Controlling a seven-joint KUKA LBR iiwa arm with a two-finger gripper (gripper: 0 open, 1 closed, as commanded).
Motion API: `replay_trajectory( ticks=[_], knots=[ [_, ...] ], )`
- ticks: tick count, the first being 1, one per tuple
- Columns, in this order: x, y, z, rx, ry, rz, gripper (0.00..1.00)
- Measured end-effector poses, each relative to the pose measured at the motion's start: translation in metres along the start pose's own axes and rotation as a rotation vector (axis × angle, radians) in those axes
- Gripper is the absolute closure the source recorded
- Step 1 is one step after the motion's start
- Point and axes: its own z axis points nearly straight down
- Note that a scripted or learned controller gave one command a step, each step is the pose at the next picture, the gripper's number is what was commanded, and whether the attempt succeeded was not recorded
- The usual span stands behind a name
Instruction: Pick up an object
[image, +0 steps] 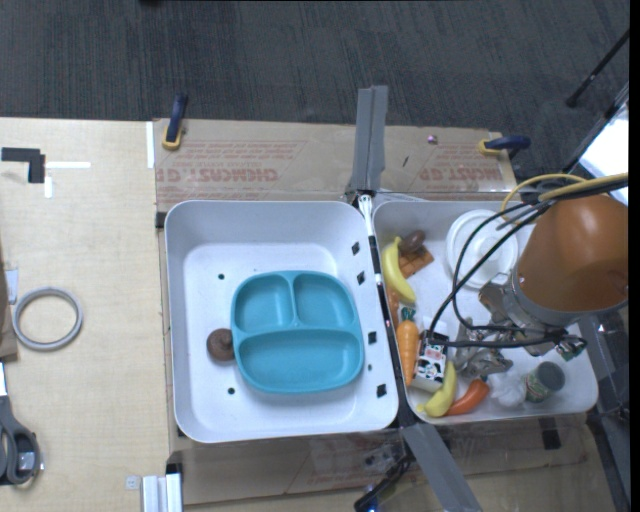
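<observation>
White plastic makes up the two shallow bins we count: the left bin (190, 330) at centre frame, the right bin (575, 395) at lower right. We see one teal three-compartment plate (297, 332), smooth and rounded, with one brown lump (220, 344) just beside its left edge. In the right bin lie two bananas (397, 275) (440, 393), one carrot (408, 345) and one small printed carton (431, 362). The gripper (495, 345) hangs low over that bin; whether it is spread or pressed together we cannot tell. Cardboard lines the pale wooden bench (90, 200), dark carpet beyond
</observation>
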Motion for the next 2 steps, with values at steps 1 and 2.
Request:
replay_trajectory(
  ticks=[1,2],
  knots=[
    [0.002,-0.003,-0.001,0.006,0.002,0.005,0.00],
    [-0.002,0.014,-0.005,0.024,0.006,0.042,0.00]
  ],
)
